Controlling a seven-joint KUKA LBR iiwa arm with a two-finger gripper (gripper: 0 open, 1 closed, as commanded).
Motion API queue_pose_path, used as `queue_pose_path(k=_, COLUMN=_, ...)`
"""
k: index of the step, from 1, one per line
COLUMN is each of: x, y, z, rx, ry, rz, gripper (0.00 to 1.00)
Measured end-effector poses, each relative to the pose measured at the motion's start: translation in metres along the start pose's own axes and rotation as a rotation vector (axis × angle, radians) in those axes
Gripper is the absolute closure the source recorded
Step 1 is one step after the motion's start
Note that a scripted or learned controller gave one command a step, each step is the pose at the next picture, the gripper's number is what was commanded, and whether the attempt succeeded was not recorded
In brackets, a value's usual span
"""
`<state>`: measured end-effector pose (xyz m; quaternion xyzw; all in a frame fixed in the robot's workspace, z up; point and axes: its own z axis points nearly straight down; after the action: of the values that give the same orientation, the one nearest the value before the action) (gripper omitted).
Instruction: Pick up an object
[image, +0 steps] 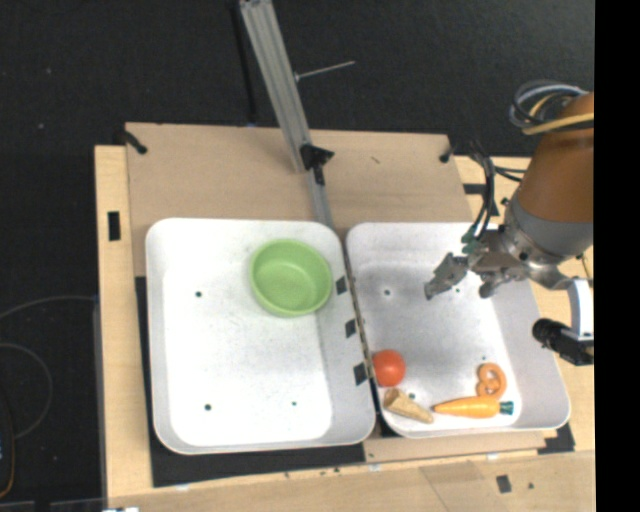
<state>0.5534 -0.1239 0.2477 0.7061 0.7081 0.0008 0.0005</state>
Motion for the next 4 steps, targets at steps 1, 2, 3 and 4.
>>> queue_pose_path(k=1, x=0.000, y=0.000, z=0.000, rx=-0.001, ry=0.000, rz=0.002, gripper=0.00)
queue_pose_path(k=2, x=-0.002, y=-0.007, z=0.045, rx=0.004, ry=-0.002, rz=0.004, gripper=0.00)
queue_pose_path(k=3, x=0.002, y=-0.004, z=0.089, rx=0.005, ry=-0.002, rz=0.006, gripper=0.00)
queue_pose_path(k=4, x=0.001, y=-0.005, z=0.142, rx=0.006, ry=-0.002, rz=0.004, gripper=0.00)
